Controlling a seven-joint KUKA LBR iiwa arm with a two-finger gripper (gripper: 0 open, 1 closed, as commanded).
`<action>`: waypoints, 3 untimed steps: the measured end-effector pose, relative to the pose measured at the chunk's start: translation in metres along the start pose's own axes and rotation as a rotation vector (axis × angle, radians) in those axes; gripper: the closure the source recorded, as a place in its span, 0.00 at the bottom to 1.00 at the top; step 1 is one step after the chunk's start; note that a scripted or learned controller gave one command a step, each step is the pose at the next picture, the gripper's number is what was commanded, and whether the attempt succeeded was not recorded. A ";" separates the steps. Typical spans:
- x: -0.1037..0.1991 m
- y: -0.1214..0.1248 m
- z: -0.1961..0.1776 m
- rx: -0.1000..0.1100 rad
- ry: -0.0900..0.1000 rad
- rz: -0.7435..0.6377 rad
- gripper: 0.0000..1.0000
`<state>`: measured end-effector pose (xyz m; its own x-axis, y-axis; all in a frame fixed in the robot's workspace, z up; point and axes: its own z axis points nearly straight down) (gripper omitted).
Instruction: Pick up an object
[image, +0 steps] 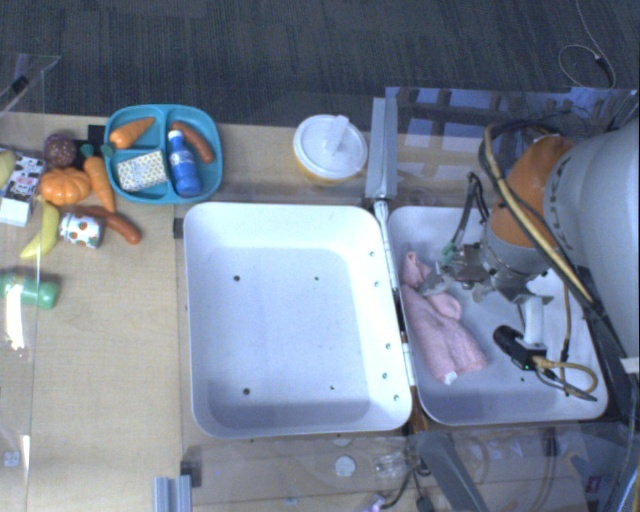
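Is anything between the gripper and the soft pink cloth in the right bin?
Nothing visible is. The gripper sits right at the upper end of the soft pink cloth in the right white bin, nothing between them.

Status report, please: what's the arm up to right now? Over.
Gripper low in right bin, at upper end of pink cloth. Cloth lying by bin's left wall. Nothing blocking it.

arm (600, 200): grey, rounded shell | band (530, 175): orange | tool (447, 278): grey metal | cable (487, 150): dark, looping
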<state>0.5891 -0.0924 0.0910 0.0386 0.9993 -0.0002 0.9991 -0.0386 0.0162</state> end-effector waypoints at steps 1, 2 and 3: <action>-0.030 -0.051 -0.001 0.000 -0.001 -0.030 0.00; 0.003 -0.004 0.000 -0.001 -0.001 -0.229 0.00; -0.009 -0.055 -0.001 0.000 0.000 -0.260 0.00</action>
<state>0.5342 -0.0995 0.0912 -0.2199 0.9755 -0.0044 0.9754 0.2199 0.0158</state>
